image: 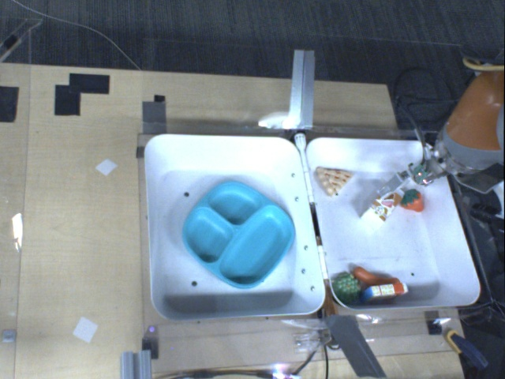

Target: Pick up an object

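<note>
Right bin: tool blurred over strawberry.

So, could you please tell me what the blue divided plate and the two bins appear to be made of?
The blue plate looks like moulded plastic with a smooth, slightly glossy finish: uniform colour, rounded compartment walls and soft highlights. The left bin and the right bin appear to be white plastic or coated metal, matt to satin, with rounded corners; the view leaves that open.
</note>
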Robot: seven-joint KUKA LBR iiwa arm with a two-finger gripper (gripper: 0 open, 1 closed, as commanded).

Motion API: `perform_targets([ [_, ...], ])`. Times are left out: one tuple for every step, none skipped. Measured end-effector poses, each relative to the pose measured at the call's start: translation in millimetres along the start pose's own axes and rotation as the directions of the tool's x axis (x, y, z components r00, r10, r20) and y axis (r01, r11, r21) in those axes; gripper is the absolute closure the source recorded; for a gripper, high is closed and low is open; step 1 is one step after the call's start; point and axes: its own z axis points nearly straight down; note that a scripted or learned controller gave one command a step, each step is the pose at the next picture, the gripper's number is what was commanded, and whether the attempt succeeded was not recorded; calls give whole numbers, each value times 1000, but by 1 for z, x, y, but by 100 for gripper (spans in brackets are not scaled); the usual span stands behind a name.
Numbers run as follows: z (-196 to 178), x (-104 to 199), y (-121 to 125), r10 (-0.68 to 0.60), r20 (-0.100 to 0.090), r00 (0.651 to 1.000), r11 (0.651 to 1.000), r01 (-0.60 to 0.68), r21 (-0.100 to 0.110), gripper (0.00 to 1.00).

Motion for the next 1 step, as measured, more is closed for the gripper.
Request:
perform_targets([
  [0, 0, 0, -123, 2, 992, 992, 123, -1, 0],
])
